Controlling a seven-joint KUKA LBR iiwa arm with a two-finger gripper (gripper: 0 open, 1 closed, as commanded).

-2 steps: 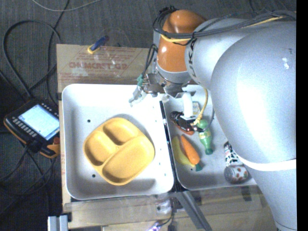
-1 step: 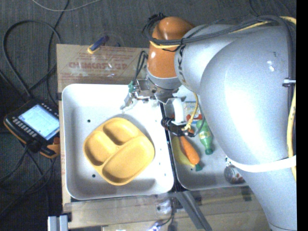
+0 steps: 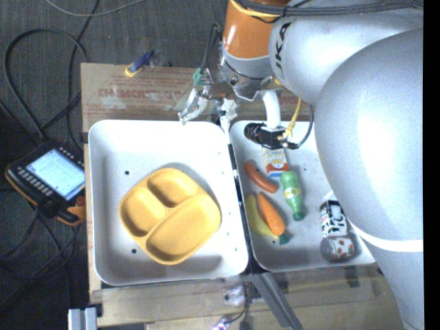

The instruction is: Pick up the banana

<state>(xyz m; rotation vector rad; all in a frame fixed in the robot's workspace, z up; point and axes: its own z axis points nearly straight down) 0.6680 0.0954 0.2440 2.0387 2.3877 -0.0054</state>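
Two shallow white plastic bins sit side by side on the table. The left bin (image 3: 103,205) holds a glossy yellow divided plate (image 3: 170,215), rounded and split into three hollows. The right bin (image 3: 309,163), partly covered by the arm's big smooth grey shell (image 3: 364,115), holds a cluster of toy foods. The banana (image 3: 256,218) lies at the lower centre of the frame, against that bin's left wall: a curved, dull yellow piece, mostly overlapped by an orange carrot (image 3: 271,216) with a green tip that rests along it. Just above them is a reddish sausage (image 3: 260,178), to the right a green bottle (image 3: 293,194), and above that a small white-and-red bottle (image 3: 275,159). A black-and-white carton (image 3: 333,218) and a speckled round can (image 3: 337,248) sit towards the lower right.

The end effector (image 3: 206,105) hangs at the upper centre, over the far rim where the two bins meet, well apart from the banana; its metal fingers stand apart and hold nothing. An orange band (image 3: 254,19) circles the wrist above it.

Behind the bins lies brown printed cardboard (image 3: 144,91); dark carpet with black cables (image 3: 41,53) and a lit handheld pendant (image 3: 48,177) fill the left
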